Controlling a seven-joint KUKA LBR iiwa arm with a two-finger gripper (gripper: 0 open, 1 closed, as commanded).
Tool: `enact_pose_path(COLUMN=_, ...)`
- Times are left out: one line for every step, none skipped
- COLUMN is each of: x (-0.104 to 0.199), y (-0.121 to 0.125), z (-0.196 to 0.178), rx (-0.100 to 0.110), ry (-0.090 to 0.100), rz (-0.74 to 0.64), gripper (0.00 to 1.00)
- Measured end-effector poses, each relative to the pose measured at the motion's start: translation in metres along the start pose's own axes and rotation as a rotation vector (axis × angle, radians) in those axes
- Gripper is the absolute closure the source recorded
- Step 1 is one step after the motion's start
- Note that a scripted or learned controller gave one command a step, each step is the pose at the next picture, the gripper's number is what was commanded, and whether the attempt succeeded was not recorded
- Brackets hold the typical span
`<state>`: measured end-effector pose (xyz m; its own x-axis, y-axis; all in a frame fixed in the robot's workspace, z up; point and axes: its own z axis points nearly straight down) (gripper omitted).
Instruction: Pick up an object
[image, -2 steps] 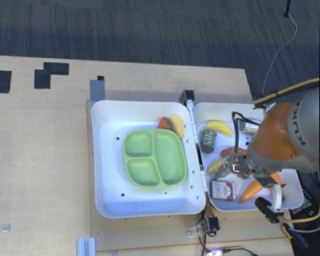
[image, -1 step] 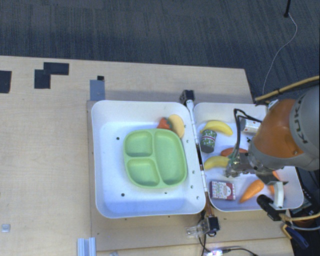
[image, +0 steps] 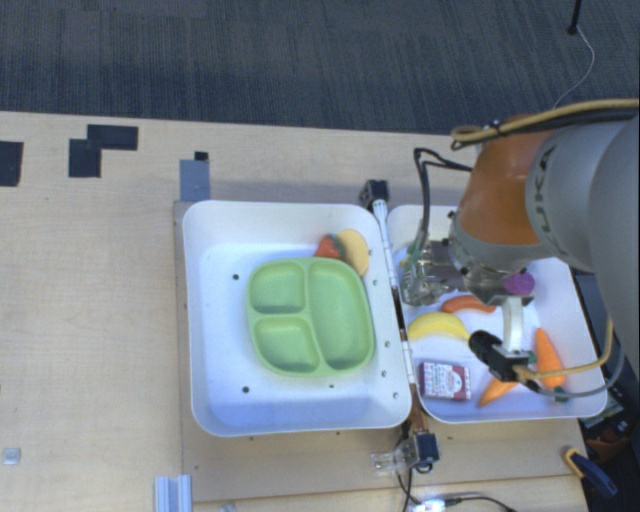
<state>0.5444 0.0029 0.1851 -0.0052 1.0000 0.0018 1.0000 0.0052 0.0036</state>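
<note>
My gripper (image: 422, 276) hangs low in the right bin (image: 580, 305), close to its left wall. Just below it lies a yellow banana (image: 438, 326), and a small orange carrot (image: 468, 303) lies to its right. A purple piece (image: 519, 284) peeks out from under the wrist. Further along the bin's near side are a red and white box (image: 445, 381), an orange carrot (image: 498, 391) and another orange carrot (image: 548, 356). The arm hides the far part of this bin. Nothing shows as held.
The left bin (image: 215, 330) holds a green divided plate (image: 310, 315). A red piece (image: 328, 247) and a yellow piece (image: 353, 247) lie at the plate's far right corner. A ridge (image: 392, 300) separates the two bins.
</note>
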Motion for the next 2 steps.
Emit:
enact_pose_path(x=-0.1201, y=0.0811, z=-0.0299, rx=-0.001, ry=-0.004, rz=0.002, gripper=1.00)
enact_pose_path(x=-0.1188, y=0.0811, z=-0.0294, rx=0.001, ry=-0.003, rz=0.000, gripper=0.00)
